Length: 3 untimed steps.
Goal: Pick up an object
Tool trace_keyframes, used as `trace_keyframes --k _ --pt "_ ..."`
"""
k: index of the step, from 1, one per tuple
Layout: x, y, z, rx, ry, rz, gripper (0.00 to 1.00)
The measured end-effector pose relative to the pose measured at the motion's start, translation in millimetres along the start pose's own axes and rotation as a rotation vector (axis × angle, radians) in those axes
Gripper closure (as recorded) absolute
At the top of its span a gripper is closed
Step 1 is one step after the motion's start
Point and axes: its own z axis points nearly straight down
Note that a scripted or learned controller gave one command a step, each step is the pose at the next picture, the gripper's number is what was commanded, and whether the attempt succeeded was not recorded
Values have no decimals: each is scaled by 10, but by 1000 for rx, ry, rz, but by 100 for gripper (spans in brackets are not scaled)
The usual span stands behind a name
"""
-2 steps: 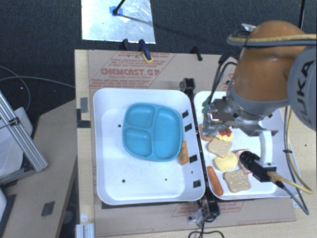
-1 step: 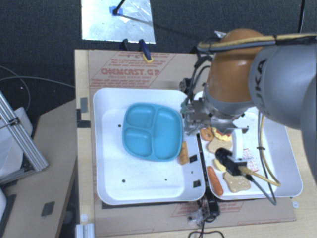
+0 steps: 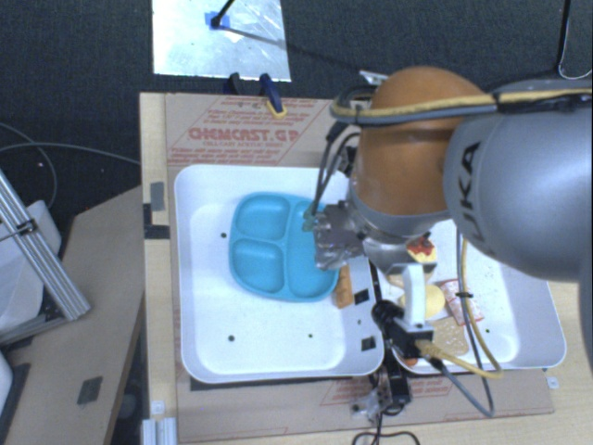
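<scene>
Gripper [image 3: 329, 241] over right edge of blue divided plate [image 3: 273, 247] in left bin [image 3: 208, 341]. Plate lies just left of jaws, long axis roughly vertical in view. Jaws state: cannot tell.

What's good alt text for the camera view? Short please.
A grey and orange robot arm reaches in from the right, its gripper low over the right edge of a blue divided plate in the left white bin.
</scene>
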Motion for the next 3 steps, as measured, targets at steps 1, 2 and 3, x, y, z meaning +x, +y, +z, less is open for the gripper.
trace_keyframes --k 1,2,3 --pt "-552 20 -2272 -20 1 7 100" --pt "-896 1 -1095 9 -5 13 100" --pt "-1468 2 -786 1 -4 14 100"
